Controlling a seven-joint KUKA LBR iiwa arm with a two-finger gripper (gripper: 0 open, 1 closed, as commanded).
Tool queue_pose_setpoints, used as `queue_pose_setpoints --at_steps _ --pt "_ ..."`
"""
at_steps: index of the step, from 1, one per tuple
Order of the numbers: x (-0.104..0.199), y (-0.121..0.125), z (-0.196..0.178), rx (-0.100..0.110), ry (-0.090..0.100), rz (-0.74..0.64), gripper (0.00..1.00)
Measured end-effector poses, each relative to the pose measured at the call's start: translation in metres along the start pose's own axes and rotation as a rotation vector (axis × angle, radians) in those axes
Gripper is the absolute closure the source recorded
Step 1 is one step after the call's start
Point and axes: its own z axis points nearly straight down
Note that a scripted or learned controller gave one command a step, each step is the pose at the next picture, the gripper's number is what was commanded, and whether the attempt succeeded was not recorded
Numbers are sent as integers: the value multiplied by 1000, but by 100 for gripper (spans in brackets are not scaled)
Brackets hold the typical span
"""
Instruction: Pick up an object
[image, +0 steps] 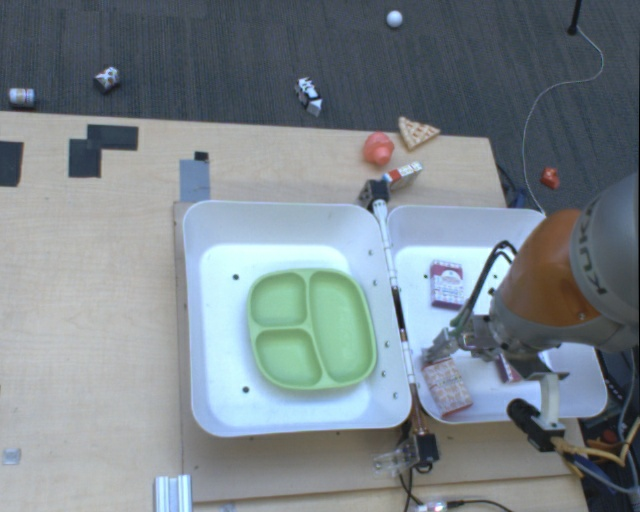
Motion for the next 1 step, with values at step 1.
queue_pose_setpoints --at_steps 1 --pt "1 2 -11 -6 1 -2 100"
